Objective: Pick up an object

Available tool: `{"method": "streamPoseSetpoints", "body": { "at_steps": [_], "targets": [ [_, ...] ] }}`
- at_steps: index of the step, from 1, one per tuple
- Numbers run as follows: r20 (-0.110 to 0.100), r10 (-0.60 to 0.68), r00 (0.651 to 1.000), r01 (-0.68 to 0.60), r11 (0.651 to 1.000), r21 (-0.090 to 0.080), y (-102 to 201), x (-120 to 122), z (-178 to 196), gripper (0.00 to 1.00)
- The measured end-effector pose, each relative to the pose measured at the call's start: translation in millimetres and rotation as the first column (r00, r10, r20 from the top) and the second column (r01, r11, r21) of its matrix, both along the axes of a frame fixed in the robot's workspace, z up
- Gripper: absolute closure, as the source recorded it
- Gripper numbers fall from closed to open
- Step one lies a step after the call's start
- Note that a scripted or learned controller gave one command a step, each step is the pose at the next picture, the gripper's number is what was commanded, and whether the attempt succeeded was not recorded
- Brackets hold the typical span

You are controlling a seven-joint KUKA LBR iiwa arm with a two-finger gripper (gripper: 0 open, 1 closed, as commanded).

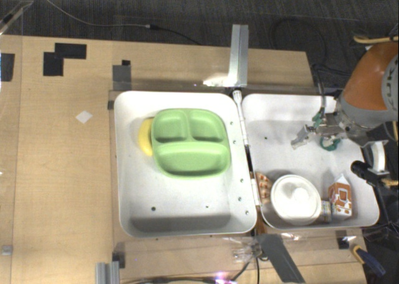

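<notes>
My gripper (pixel 317 140) hangs low over the upper right part of the right bin (pixel 274 118), below the grey wrist and orange band. Its fingers are spread, so it is open. One finger (pixel 300 139) points left. A small teal object (pixel 330 142) lies by the other finger, and I cannot tell whether they touch. A white bowl (pixel 295 197) sits at the front of this bin. To the bowl's right lies a brown and white packet (pixel 340 199), and a brown wrapper (pixel 263 185) lies against its left side.
The left bin (pixel 134 195) holds a green divided plate (pixel 189 141) with a yellow object (pixel 144 137) partly under its left edge. A metal divider (pixel 244 152) runs between the bins. Black cables trail behind the right bin.
</notes>
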State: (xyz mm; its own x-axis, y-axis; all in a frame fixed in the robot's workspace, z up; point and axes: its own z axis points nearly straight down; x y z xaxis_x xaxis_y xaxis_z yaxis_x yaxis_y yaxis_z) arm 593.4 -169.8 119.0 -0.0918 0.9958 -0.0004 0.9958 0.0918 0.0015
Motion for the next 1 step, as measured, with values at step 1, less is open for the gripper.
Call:
{"method": "streamPoseSetpoints", "body": {
  "at_steps": [1],
  "targets": [
    [0.005,0.054,0.999,-0.054,0.999,-0.001,-34.9,-1.1,11.5,0.0]
  ]
}}
